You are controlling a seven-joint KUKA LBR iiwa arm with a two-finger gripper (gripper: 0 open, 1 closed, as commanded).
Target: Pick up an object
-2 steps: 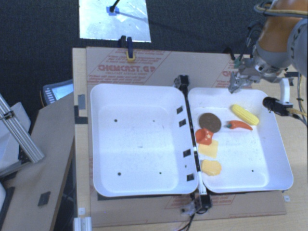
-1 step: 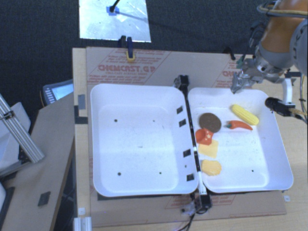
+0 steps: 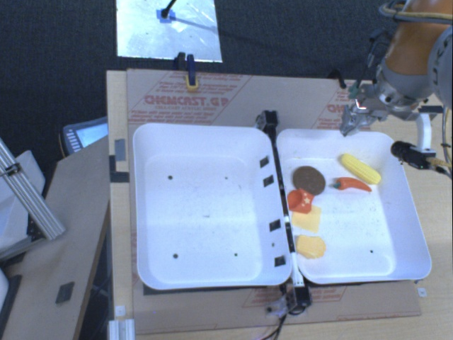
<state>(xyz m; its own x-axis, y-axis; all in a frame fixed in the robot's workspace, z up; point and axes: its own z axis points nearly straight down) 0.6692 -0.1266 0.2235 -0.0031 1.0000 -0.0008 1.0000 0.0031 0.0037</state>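
The right bin (image 3: 396, 257) holds several toy foods. A yellow corn cob (image 3: 360, 168) lies near its far edge, with a red-orange chili pepper (image 3: 352, 185) just in front of it. A brown round patty (image 3: 309, 179) sits left of them. Below the patty are a red piece (image 3: 301, 200), a pale yellow cheese slice (image 3: 308, 219) and a yellow-orange lump (image 3: 311, 246). My gripper (image 3: 352, 126) hangs over the bin's far rim, above and behind the corn, apart from every object. Nothing shows between its tips.
The left bin (image 3: 152, 261) lies beside the right one, joined by a black clip strip (image 3: 277, 197). A shiny square panel (image 3: 168, 20) lies beyond the bench. A grey metal rail (image 3: 28, 197) stands at the far left.
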